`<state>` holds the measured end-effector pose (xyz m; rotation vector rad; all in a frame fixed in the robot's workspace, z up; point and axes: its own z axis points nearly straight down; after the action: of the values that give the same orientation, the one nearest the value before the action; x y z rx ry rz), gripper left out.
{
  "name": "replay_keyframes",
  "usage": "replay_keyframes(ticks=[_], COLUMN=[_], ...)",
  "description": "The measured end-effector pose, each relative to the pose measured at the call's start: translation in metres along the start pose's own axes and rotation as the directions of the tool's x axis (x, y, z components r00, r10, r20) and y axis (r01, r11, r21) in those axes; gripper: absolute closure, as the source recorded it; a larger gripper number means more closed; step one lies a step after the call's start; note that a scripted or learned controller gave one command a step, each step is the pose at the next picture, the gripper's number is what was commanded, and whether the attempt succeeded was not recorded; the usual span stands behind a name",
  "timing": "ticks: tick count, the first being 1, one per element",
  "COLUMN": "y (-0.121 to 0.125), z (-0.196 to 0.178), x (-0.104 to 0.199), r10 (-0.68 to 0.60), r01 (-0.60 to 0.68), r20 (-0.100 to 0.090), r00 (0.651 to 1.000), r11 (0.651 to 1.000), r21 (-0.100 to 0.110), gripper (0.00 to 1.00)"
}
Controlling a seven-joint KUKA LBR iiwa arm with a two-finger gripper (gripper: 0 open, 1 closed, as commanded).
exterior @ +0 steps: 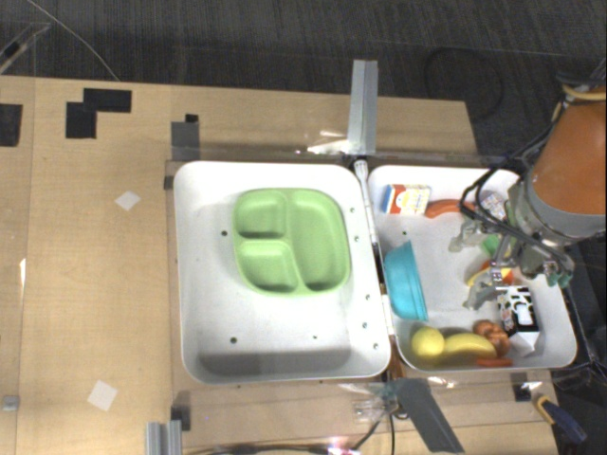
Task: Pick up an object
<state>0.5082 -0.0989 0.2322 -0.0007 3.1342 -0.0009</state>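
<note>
My gripper (pixel 471 268) hangs over the middle of the right bin (pixel 446 254), its two metal fingers spread apart, so it is open with bare bin floor between them. A green object (pixel 490 245) and a small orange piece (pixel 500 275) lie close under the wrist, partly hidden. A blue bowl (pixel 407 281) lies on its side to the gripper's left. Toward the bin's front are a yellow lemon (pixel 427 342), a banana (pixel 469 347) and a black-and-white box (pixel 519 313).
A small white-and-orange carton (pixel 406 199) and an orange carrot-like item (pixel 442 209) lie at the back of the right bin. The left bin (pixel 204 282) bears a green divided plate (pixel 289 240). A metal post (pixel 363 107) rises behind the bins.
</note>
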Motion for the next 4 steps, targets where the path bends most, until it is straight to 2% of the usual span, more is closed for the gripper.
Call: replay_keyframes(ticks=[1, 2, 3, 4], y=[-0.038, -0.019, -0.037, -0.063], z=[0.105, 0.139, 0.143, 0.14], x=[-0.024, 0.009, -0.076, -0.021], r10=[0.073, -0.005, -0.087, 0.129], r01=[-0.073, 0.005, 0.087, -0.129], r20=[-0.007, 0.001, 0.009, -0.001], r00=[0.997, 1.0, 0.996, 0.992], r11=[0.997, 1.0, 0.996, 0.992], r21=[-0.001, 0.0, 0.002, 0.0], gripper=[0.0, 0.0, 0.0, 0.0])
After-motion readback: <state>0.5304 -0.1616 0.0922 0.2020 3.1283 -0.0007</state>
